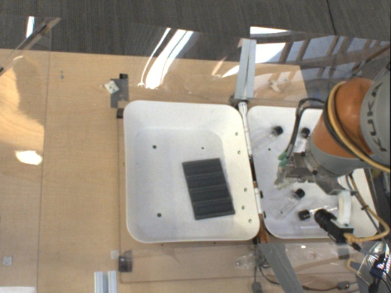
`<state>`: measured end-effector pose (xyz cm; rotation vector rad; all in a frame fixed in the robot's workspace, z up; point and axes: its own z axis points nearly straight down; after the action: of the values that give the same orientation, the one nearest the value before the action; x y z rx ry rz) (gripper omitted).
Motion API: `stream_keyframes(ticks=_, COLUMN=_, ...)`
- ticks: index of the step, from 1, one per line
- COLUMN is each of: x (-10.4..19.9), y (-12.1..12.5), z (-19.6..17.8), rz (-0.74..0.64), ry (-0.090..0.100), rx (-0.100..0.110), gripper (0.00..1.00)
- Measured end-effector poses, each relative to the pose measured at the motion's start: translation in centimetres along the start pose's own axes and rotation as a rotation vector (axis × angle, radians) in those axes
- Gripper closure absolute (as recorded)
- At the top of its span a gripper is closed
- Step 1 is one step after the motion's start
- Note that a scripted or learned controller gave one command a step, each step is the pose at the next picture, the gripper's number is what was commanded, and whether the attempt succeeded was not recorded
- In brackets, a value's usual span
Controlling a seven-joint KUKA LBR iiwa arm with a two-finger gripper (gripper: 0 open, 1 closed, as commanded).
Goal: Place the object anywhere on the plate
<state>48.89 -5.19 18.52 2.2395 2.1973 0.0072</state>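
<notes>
One dark plate (208, 188), two bins (140, 163).

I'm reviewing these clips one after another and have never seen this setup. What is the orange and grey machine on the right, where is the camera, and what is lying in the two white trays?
One fixed camera looks down at a slant on a wooden bench. The grey and orange machine is a robot arm reaching in from the right. Its hand hangs over the right tray, where a few small dark bits lie. Whether it holds anything cannot be told. The left tray holds a dark ribbed rectangular plate, lying flat and slightly turned.
</notes>
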Motion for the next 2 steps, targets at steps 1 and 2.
stream_keyframes(ticks=1, x=6.8, y=-0.2, z=0.0, rz=-0.017, ry=0.001, rx=0.002, gripper=1.0)
stream_keyframes(ticks=2, x=14.8, y=-0.4, z=0.1, rz=-0.076, ry=0.001, rx=0.002, gripper=1.0)
